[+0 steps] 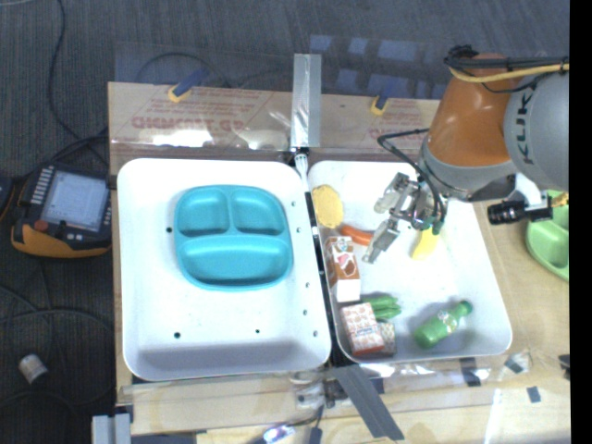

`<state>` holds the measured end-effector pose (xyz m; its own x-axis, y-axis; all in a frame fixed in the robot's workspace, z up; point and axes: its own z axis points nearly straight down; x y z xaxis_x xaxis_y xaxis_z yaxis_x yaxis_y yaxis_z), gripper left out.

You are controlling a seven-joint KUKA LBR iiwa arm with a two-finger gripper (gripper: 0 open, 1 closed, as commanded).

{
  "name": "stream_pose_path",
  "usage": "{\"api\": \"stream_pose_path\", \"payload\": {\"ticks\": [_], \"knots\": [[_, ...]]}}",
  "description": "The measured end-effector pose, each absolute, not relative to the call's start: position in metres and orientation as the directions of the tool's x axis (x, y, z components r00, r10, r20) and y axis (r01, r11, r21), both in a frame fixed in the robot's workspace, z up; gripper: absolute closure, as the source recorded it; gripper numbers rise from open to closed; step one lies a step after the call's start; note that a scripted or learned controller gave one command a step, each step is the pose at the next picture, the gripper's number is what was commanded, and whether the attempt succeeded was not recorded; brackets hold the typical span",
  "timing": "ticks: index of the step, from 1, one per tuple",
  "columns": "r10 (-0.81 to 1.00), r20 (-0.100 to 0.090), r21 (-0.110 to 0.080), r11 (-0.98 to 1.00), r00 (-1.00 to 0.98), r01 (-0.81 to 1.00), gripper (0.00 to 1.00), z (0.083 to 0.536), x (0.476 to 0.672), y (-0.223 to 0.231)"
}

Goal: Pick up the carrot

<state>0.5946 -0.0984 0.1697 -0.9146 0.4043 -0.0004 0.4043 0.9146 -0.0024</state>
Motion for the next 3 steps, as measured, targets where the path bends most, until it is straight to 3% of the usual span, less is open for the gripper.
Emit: {"api": "stream_pose_path", "payload": {"ticks": [1, 2, 3], "knots": [[0.279, -0.001, -0.002, 0.960, -0.960, 0.279, 0.00, 0.2141, 0.5438, -0.0996], [0.278, -0.003, 0.000, 0.961, -0.961, 0.278, 1.00, 0.2230, 0.5451, -0.0987], [0.278, -0.003, 0.000, 0.961, -0.961, 0.278, 0.00, 0.2230, 0.5451, -0.0986]]}}
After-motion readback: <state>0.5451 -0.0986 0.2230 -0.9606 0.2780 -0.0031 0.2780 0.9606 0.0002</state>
